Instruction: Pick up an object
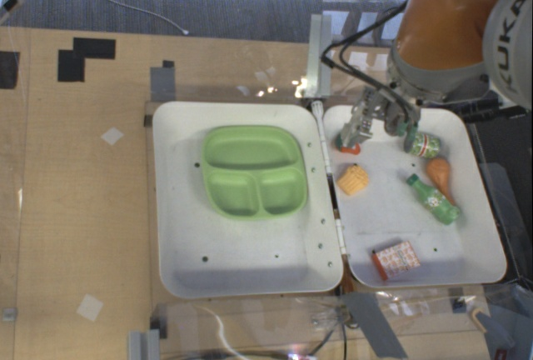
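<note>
The arm is reaching in from the right over the right bin (491,254), its gripper (356,133) hanging low at that bin's upper-left corner, just above a small red-orange piece (349,149); whether the pincer is apart or together, I cannot tell. Lying loose in the same bin are a yellow corn piece (354,180), a green bottle (434,200), an orange carrot-like item (439,172), a green-and-red can (422,144) and a red patterned box (394,258). A green divided tray (254,172) is sitting in the left bin (179,262).
</note>
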`<state>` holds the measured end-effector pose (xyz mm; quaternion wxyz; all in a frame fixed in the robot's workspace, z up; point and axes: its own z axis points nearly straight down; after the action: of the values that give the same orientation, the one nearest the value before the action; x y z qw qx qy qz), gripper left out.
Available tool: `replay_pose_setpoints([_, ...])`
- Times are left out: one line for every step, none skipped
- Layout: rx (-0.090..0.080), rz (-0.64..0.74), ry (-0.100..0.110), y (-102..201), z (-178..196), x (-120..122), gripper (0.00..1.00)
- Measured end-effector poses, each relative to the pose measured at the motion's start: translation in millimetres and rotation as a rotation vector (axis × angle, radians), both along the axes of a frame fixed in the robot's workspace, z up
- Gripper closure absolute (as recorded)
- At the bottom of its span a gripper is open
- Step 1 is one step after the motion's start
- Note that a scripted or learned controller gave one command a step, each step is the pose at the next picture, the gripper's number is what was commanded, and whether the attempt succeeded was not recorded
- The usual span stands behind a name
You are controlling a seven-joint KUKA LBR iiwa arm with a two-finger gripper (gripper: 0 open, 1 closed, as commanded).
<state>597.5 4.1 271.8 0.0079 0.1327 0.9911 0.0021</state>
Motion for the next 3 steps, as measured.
replay_pose_setpoints([-0.003, 0.211, 0.009, 25, -19, -62, 1.00])
replay_pose_setpoints([0.001, -0.035, 0.012, 101, -33, -110, 1.00])
replay_pose_setpoints([0.002, -0.032, 0.003, 101, -21, -107, 1.00])
